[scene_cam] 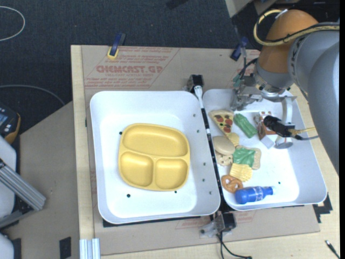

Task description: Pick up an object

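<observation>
Glossy yellow plastic tray (154, 156) at frame centre lies in a smooth white plastic bin (102, 144); matt brown cardboard-like surface (135, 69); glossy blue bottle (253, 194) lower right.

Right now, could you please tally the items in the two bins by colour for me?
Yellow: 2, divided plate and waffle piece
Green: 2, pieces
Blue: 1, bottle
Tan or brown: 3, pizza slice, cookie, pretzel
Total: 8

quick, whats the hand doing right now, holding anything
hand: hangs above the far end of the right bin; open or shut cannot be told, and no object is seen in it.
</observation>
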You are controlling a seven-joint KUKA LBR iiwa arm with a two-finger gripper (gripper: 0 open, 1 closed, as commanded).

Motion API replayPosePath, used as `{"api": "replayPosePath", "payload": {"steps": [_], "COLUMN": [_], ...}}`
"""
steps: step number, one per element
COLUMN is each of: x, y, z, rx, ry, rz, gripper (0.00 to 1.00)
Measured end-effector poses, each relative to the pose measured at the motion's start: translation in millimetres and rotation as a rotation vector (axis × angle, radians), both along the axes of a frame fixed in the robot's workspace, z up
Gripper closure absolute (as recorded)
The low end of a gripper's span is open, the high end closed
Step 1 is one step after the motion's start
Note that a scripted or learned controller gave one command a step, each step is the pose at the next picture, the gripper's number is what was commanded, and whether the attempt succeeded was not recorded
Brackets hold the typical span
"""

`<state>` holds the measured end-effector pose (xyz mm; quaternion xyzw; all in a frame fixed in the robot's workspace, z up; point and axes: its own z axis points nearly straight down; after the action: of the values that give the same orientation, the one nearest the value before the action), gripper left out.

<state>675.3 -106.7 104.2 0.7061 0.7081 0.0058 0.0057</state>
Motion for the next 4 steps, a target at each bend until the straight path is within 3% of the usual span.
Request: {"api": "replayPosePath", "payload": {"steps": [3,4], "x": [11,-28], "y": [-2,32], "z": [124,135], "rx": [-0.002,0.001], "ry": [0.009,0.018], "rz": [-0.002,0.0], "gripper": [1.0,1.0]}}
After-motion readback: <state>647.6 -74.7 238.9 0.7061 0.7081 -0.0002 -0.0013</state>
